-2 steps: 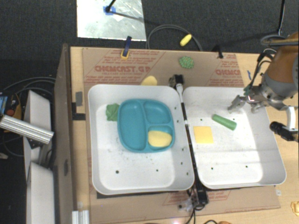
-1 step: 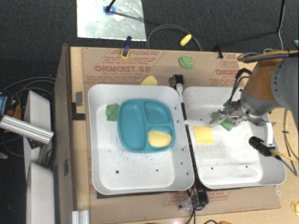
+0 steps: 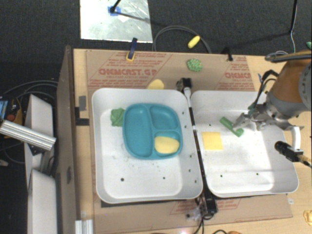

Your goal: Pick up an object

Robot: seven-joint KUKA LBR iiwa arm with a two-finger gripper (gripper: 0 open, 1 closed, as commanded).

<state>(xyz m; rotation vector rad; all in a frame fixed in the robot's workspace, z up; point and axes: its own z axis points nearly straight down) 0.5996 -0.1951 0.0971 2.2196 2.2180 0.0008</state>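
Hovering gripper (image 3: 242, 126) touching green stick (image 3: 230, 126).

Clutter beyond the bins
A shiny metal sheet (image 3: 115, 12) lies on dark carpet (image 3: 34, 28); a green ball (image 3: 194, 65) rests on the cardboard surface (image 3: 122, 69), cables (image 3: 168, 32) nearby.

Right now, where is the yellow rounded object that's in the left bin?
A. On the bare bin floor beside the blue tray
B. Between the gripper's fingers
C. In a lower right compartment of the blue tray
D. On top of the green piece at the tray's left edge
C. The yellow rounded object lies inside the blue tray, in its lower right compartment, well away from the green piece and from the gripper over the right bin.
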